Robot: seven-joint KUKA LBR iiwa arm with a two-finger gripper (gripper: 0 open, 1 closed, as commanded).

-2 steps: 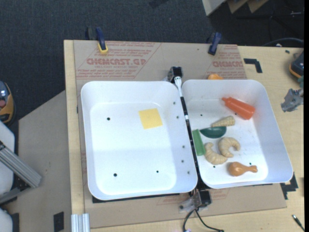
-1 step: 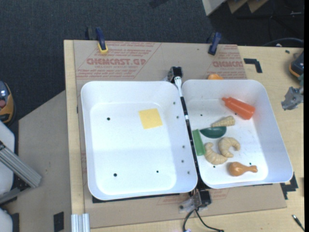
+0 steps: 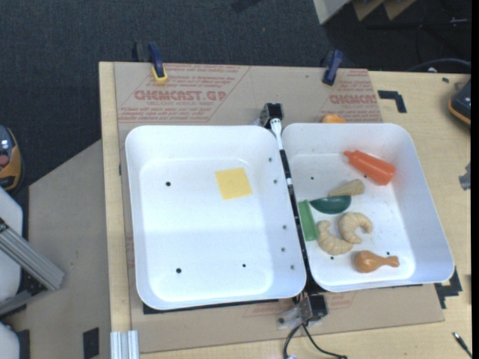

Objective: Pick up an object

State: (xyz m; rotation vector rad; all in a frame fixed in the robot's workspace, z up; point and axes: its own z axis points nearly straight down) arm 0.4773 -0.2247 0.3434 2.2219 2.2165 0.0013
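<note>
The bench (image 3: 120,290) carries a brown sheet printed "CHEMCAST GP" (image 3: 179,94), held by two blue clamps (image 3: 157,58) at its far edge. The left bin (image 3: 135,200) holds one flat yellow square (image 3: 233,183), lying well apart from the walls. The right bin (image 3: 430,200) holds a green block (image 3: 306,220) against the shared wall, a dark green piece (image 3: 329,203), a croissant (image 3: 355,226), an orange bottle (image 3: 370,166) and a drumstick (image 3: 373,260), crowded close together.
</note>
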